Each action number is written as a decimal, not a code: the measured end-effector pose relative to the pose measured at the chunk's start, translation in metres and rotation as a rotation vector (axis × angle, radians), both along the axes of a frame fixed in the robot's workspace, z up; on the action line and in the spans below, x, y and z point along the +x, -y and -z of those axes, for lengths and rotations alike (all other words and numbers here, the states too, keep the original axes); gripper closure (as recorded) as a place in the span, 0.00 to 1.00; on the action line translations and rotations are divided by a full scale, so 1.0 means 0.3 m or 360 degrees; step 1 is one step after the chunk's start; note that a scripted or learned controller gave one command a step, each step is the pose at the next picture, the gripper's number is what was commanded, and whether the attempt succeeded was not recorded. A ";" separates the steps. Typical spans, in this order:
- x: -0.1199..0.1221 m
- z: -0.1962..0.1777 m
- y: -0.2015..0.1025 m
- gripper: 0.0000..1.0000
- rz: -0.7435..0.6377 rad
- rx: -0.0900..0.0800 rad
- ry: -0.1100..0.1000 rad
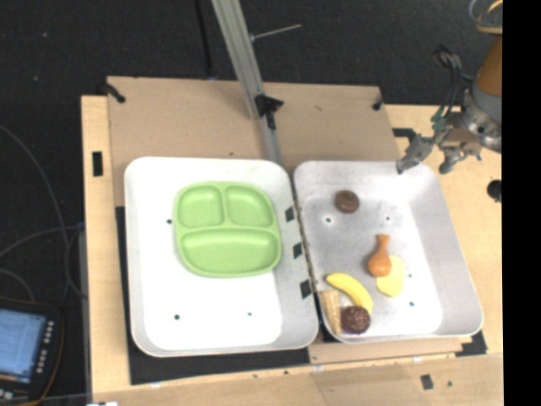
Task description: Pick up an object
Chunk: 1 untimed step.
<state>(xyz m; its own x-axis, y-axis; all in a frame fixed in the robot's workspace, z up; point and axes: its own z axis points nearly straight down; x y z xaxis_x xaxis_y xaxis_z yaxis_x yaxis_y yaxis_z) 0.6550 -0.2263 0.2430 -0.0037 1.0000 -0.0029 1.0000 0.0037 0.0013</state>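
Observation:
The right bin [427, 227] holds several small toy foods. A brown round piece [347, 200] lies near its far side. An orange drumstick shape [382, 257] rests beside a pale yellow piece [392, 282]. At the near left corner are a banana [350, 290], a dark brown ball [356, 319] and a tan cone [331, 309]. My gripper [431, 157] hangs over the bin's far right corner, open, with nothing between its fingers. It is well apart from every item.
The left bin [139, 252] carries a green divided plate [228, 229]. A slanted metal pole [241, 49] rises behind the bins and ends at a clamp where they meet. A tablet [25, 345] sits off the bench at lower left.

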 end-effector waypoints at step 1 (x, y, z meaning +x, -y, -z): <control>0.000 0.000 0.000 0.00 -0.0002 -0.0001 -0.0001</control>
